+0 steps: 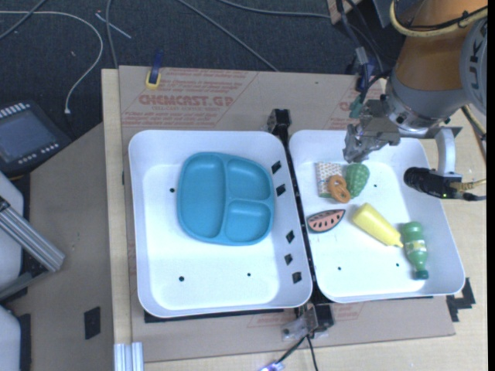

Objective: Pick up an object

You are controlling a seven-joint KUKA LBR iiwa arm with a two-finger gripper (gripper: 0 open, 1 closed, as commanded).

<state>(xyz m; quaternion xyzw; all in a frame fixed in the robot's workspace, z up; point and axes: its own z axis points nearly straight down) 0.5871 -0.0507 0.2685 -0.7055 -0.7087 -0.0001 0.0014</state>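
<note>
**Green toy under the tool, lower items spread toward the bin's near rim**

Nearest the camera, the green bottle (415, 248) lies by the right bin's (387, 288) near rim, well below the tool (357, 154).

The likeliest target is the green leafy toy (357, 178), sitting directly beneath the tool and just short of its tip. It looks like light, hard plastic play food: stiff, somewhat slick, not fragile. A pinch across its narrow width seems best.

Touching its left side are a small orange ring (337, 187) and a speckled cracker piece (326, 174), which could crowd a grasp. Further below the tool lie a watermelon slice (326, 221) and a yellow piece (376, 224).

Whether the tool stands apart or together cannot be told from this angle.

Well left of the tool, the other bin (155, 284) carries a blue divided plate (225, 197).
</note>
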